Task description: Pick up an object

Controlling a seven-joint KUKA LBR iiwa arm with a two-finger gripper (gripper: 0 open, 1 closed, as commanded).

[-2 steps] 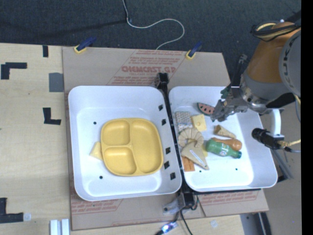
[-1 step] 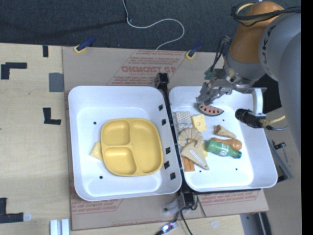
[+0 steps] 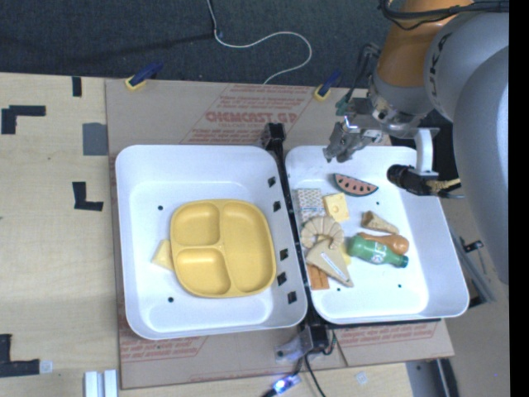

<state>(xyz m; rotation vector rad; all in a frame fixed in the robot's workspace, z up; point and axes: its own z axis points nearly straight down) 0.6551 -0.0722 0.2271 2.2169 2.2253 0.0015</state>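
My gripper (image 3: 340,149) hangs over the far left corner of the right bin (image 3: 430,296), above the bin's rim and apart from the items. Just below it lies a watermelon slice (image 3: 356,185). Further down the bin are a yellow cheese wedge (image 3: 335,206), a small grey packet (image 3: 308,200), a green bottle (image 3: 377,250) lying on its side, a brown bread-like piece (image 3: 380,222) and a pile of tan food pieces (image 3: 324,251). I see nothing between the fingers.
The left bin (image 3: 140,188) holds a yellow divided plate (image 3: 221,248) with a pale yellow piece (image 3: 162,255) tucked at its left edge. Black clips (image 3: 274,136) join the bins along the middle. A white cable (image 3: 264,44) trails on the dark floor behind.
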